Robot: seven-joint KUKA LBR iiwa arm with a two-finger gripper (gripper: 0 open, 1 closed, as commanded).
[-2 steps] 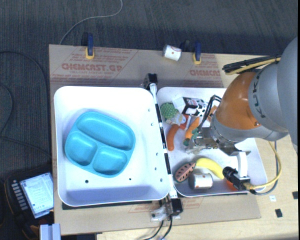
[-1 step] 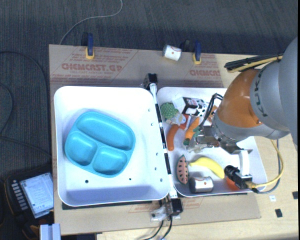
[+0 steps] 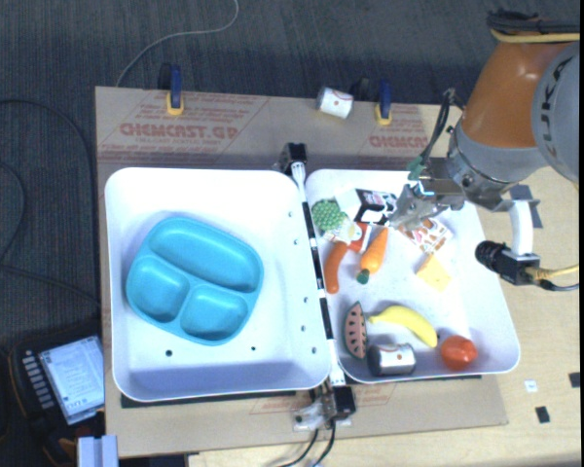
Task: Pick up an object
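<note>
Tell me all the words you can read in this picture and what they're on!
"CHEMCAST. GP": red print on the brown board behind the left bin.
"UK": letters on the grey arm; the rest is cut off.
Red print on the board's right side, by the blue-and-yellow clamp: too blurred.

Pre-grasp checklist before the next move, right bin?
1. Gripper over the right bin: ok.
2. Target nearby: carrot sits just below it: ok.
3. Object between fingers: cannot tell.
4. Clutter at target: second carrot and a black-and-white packet crowd it: not ok.
5. Banana and tomato lie apart from the descent path: ok.
6. Blue tray in left bin, out of the way: ok.
</note>
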